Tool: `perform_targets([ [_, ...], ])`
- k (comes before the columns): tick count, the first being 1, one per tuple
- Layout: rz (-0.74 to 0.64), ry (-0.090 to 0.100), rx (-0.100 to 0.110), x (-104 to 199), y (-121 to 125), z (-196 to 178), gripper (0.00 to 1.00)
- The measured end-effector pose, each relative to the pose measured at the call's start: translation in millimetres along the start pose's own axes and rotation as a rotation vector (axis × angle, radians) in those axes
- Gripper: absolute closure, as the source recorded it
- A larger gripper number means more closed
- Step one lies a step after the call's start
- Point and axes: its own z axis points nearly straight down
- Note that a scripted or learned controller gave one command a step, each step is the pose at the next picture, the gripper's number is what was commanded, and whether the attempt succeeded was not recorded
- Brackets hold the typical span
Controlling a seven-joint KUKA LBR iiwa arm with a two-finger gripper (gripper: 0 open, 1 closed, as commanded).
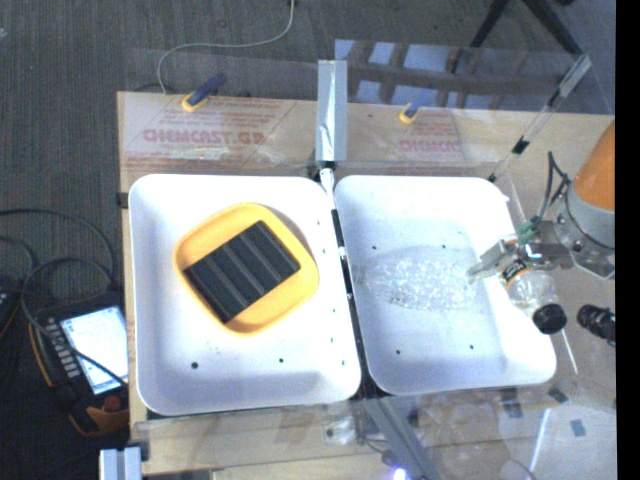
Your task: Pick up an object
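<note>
On the counter (150,128), the left bin (160,368) holds a yellow tray-like object with a black ribbed top (247,267), lying tilted near the bin's middle, a little toward the far edge. To its right, the right bin (420,368) carries a patch of clear crinkled plastic (420,280) around its centre. At that bin's right edge hangs the claw (515,258), under the arm's orange band (603,173). How far the claw is open cannot be told, and nothing visible sits in it. The yellow object lies well apart from the claw, across the divide between the bins.
</note>
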Motion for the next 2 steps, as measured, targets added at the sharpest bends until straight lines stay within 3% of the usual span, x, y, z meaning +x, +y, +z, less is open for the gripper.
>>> perform_targets([
  [1, 0.008, 0.000, -0.001, -19, 39, 24, 0.00],
  [2, 0.038, -0.002, -0.001, -15, 54, -23, 0.00],
])
